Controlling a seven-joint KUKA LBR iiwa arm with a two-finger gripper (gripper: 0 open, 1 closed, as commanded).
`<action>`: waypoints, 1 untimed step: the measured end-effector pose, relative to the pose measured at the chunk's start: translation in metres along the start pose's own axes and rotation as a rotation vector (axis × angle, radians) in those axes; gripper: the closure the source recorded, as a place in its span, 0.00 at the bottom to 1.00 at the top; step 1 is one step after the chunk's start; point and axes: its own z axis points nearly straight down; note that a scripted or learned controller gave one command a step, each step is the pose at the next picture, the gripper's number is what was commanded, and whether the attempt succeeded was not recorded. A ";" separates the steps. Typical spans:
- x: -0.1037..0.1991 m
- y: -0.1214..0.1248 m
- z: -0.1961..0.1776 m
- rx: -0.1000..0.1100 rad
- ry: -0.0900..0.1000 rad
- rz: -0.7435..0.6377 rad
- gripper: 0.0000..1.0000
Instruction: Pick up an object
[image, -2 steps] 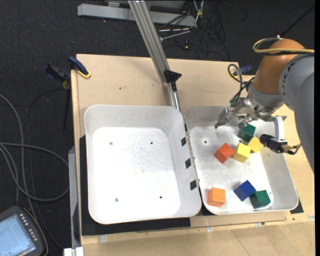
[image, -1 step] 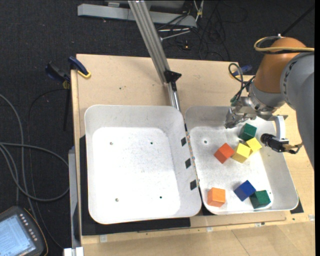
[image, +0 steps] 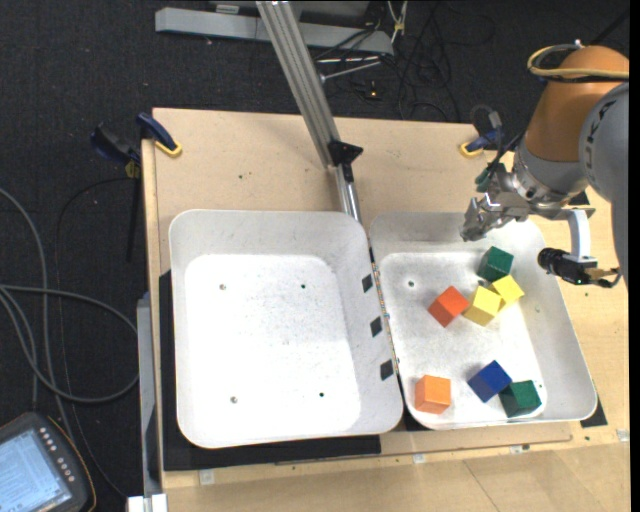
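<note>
While the arm (image: 575, 120) reaches in over the right bin (image: 570, 345), its end effector (image: 480, 225) hangs above the bin's far rim, just beside a green cube (image: 494, 264); how it stands I cannot tell. Near that cube lie two yellow cubes (image: 483, 304) and an orange one (image: 449, 304). Another orange cube (image: 433, 393), a blue cube (image: 489, 380) and a second green one (image: 520, 397) sit toward the near edge.

The grey arm (image: 600, 130) reaches in from the right of the right-hand bin (image: 575, 395), its orange band (image: 565, 110) above the wrist standing over the bin's far right corner. The wrist slants down and to the left. The gripper (image: 478, 225) hangs over the bin's far rim, pointing down toward the bin's inside.
</note>
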 end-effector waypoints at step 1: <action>0.000 0.002 -0.055 -0.001 0.000 0.000 1.00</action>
